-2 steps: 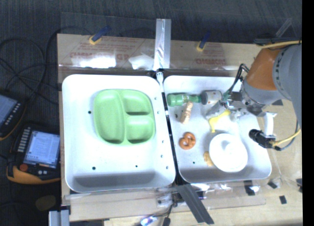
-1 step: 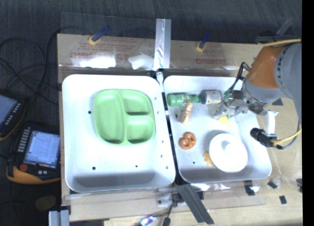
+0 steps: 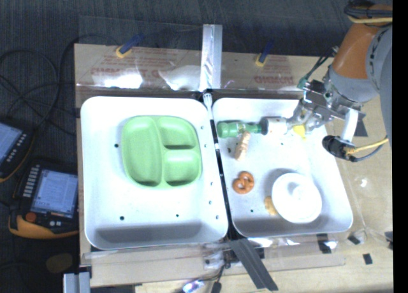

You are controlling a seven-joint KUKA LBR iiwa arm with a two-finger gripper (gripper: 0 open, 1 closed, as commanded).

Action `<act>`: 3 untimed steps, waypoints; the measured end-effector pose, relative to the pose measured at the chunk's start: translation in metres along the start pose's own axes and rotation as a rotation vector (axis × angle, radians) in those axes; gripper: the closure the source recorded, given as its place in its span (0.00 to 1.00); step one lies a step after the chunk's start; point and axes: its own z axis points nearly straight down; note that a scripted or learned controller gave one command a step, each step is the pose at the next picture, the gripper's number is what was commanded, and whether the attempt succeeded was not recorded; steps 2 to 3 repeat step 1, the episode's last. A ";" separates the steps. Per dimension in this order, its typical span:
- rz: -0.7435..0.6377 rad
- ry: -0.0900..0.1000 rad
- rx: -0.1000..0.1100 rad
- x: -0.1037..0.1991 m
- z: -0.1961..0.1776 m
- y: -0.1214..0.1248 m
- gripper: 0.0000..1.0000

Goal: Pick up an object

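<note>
My gripper (image 3: 305, 120), grip state unclear, hovers near the green bottle (image 3: 237, 128), which may roll away.

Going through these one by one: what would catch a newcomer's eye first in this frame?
Probably the green divided plate, lying alone in the left bin. Next, the clutter in the right bin: a green bottle on its side near the far wall, a pretzel in the middle, and a white round lid-like object at the near side. The tool hovers at that bin's far right corner.
</note>
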 end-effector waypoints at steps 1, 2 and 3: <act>-0.266 -0.002 -0.001 -0.028 -0.011 0.003 1.00; -0.266 -0.002 -0.001 -0.028 -0.011 0.003 1.00; -0.266 -0.002 -0.001 -0.028 -0.011 0.003 1.00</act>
